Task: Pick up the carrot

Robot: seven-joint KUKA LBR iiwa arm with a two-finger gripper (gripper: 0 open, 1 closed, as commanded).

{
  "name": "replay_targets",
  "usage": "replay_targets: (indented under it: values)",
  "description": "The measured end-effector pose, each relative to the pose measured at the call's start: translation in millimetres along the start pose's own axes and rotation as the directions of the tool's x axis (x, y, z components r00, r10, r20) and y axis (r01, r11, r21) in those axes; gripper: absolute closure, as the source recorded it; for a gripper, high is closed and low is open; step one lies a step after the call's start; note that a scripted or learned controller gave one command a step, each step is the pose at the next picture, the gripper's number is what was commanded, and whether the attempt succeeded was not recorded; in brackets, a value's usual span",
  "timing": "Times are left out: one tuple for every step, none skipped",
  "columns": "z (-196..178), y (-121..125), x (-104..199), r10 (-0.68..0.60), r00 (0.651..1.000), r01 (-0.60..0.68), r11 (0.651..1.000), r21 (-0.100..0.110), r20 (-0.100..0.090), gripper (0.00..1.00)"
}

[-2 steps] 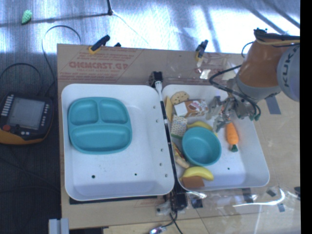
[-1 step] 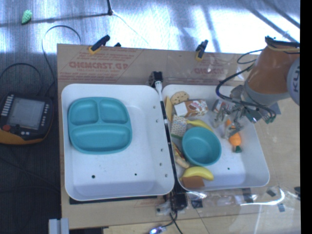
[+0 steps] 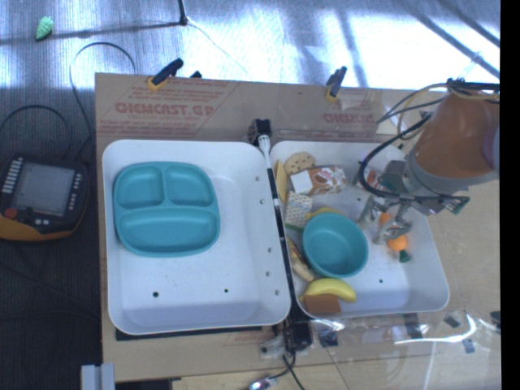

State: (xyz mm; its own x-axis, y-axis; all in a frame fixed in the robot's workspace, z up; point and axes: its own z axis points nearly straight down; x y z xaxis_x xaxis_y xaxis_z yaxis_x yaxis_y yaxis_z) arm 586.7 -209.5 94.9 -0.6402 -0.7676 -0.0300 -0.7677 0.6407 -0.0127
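Note:
The carrot [image 3: 397,243] is a small orange piece with a green end, lying on the floor of the right bin [image 3: 422,287] near its right wall. My gripper [image 3: 387,224] hangs low over the bin just above and slightly left of the carrot. Its fingers [image 3: 371,215] stand apart, open, and their tips reach down next to the carrot's upper end. Nothing is held between them. The orange-banded wrist [image 3: 455,136] covers the bin's upper right corner.
A teal bowl [image 3: 334,246] sits just left of the gripper. A banana [image 3: 331,288], a brown piece, a cookie [image 3: 299,162] and small boxes [image 3: 323,179] fill the right bin's left side. The left bin [image 3: 162,291] holds a teal divided plate [image 3: 166,207].

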Motion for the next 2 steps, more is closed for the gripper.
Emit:
replay_targets:
  values:
    - [-2.0, 51.3, 47.5, -0.131, 0.991, 0.131, 0.991, 0.008, -0.014, 1.0]
    - [-12.2, 50.5, 43.5, -0.133, 0.991, 0.133, 0.991, 0.012, -0.011, 1.0]
